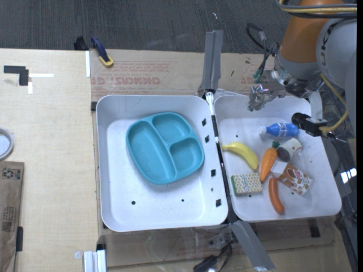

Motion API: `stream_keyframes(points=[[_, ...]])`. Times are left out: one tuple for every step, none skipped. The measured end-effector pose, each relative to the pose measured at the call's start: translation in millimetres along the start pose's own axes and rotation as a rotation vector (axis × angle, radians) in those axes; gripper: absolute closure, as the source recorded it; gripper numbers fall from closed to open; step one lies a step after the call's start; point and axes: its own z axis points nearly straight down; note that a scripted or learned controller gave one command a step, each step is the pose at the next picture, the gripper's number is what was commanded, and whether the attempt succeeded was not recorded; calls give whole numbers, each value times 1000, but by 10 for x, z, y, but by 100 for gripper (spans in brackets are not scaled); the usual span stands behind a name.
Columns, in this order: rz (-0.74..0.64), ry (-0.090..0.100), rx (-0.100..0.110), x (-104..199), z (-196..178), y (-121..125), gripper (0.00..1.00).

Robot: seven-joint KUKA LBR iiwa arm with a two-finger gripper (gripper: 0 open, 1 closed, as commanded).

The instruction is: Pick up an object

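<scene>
Overhead, end effector hangs above right bin.

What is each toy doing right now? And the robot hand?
blue plate: right way up in the left bin
banana: lying flat in the right bin
carrot: lying slanted
sausage: lying flat
blue bottle: on its side
waffle: lying flat
gripper: above the right bin's far edge, holding nothing
</scene>
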Motion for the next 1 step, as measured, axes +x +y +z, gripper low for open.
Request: stream_keyframes(points=[[1,0,3,-5,13,-7,0]])
